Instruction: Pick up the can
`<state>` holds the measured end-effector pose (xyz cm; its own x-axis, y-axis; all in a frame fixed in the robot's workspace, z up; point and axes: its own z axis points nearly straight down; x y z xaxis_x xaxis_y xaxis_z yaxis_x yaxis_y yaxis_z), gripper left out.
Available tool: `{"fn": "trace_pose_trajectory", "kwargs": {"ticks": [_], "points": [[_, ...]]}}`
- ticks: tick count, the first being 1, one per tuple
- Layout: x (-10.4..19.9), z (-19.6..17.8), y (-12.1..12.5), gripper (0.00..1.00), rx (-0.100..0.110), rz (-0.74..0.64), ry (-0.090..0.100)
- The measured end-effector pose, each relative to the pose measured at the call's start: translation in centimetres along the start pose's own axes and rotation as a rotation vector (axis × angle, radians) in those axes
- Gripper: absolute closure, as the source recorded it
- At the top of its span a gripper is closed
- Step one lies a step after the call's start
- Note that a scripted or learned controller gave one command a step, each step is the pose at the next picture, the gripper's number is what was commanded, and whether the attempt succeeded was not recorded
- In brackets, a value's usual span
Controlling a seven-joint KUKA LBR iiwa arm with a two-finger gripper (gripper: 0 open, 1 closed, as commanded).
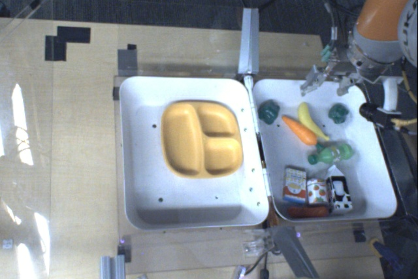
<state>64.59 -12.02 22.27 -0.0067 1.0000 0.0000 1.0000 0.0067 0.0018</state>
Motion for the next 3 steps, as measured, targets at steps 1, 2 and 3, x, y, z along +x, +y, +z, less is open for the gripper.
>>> {"fn": "trace_pose_trajectory", "kwargs": {"ticks": [1,2,3], "points": [[-5.6,2.2,2.4,0.00,-0.002,-0.024,-0.002],[-8.5,7.9,2.3,0.00,0.000,0.012,-0.002],[-5.0,-2.1,2.1,0.00,-0.004,0.030,-0.002]]}}
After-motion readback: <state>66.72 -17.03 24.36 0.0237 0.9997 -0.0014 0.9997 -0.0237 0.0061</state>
